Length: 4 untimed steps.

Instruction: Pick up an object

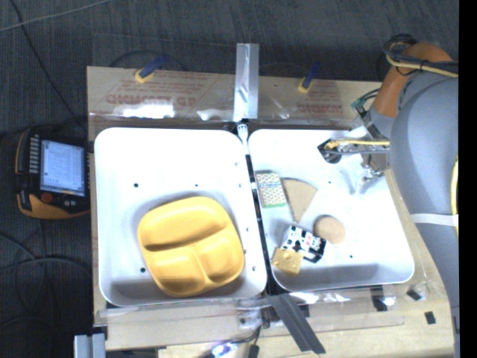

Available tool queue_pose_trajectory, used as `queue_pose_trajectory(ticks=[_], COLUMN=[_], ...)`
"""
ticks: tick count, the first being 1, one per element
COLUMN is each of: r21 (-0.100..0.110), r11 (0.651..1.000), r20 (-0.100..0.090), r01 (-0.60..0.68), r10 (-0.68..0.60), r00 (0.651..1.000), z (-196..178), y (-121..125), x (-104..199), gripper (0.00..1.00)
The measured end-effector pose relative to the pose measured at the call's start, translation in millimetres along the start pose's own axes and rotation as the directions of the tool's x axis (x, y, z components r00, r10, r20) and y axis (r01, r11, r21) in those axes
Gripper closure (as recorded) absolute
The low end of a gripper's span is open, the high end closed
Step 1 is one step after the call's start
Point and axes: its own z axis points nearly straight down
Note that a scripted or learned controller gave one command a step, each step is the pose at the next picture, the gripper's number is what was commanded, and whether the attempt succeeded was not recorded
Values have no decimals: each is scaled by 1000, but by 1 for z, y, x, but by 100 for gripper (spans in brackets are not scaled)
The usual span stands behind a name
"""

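Grey arm [426, 136] entering from the right edge, its bulky rounded body filling the upper right. Orange band [406, 77] sitting above the wrist near the top right corner, cables looped beside it. Wrist reaching leftward, ending in a slim metallic gripper [328, 148] that points left, roughly level, at the upper part of the view's right half. Dark tip at the far left end of the gripper, pale metal bar behind it. Nothing visible between the tips. Finger spacing too small and blurred to tell.
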Motion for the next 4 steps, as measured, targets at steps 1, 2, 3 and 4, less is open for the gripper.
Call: queue_pose_trajectory(ticks=[1,2,3,4], r21=[-17,-16,-17,-16], r11=[1000,999,999,993], r20=[-9,-10,-9,-11], r01=[8,-39,-39,-114], r10=[-8,39,39,114], r00=[1000,999,999,993], z=[-7,-51,-51,-123], y=[0,8,8,4], x=[2,-6,-6,-19], gripper=[100,100,0,0])
